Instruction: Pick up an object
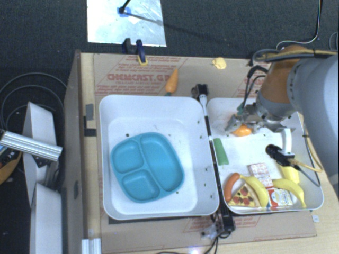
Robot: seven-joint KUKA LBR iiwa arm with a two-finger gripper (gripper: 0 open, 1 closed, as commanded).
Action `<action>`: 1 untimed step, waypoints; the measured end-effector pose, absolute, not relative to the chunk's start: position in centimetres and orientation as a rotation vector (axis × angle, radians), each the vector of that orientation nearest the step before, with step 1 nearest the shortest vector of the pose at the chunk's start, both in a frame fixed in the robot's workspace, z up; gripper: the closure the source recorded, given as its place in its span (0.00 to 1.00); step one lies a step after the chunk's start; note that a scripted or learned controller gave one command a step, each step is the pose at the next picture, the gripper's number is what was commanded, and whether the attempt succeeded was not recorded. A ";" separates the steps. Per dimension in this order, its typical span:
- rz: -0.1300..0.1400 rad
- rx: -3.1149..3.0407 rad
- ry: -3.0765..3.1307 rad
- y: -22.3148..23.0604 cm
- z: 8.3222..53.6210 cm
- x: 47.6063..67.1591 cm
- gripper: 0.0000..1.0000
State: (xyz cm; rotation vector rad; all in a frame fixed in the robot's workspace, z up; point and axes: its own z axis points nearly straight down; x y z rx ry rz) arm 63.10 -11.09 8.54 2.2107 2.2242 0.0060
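Note:
My gripper (pixel 241 124) hangs low over the far left part of the right bin (pixel 225 107), with the grey arm reaching in from the right. A small orange object (pixel 242 132) lies directly beneath it, touching or nearly touching the gripper tip. I cannot tell whether it is gripped. Further objects lie in the same bin: a green block (pixel 220 151) by the left wall, an orange-red sausage (pixel 231 184), a pizza slice (pixel 244 193), two bananas (pixel 258 189) (pixel 293 187) and a red-and-white packet (pixel 259 170).
The left bin (pixel 159 110) holds a blue divided plate (pixel 146 165). An orange carrot (pixel 172 82) and a small yellow piece (pixel 219 63) lie on the cardboard behind the bins. A second red-and-white packet (pixel 279 197) sits at the right bin's front.

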 end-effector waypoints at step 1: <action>0.001 2.212 2.229 -11.1 9.5 62.9 1.00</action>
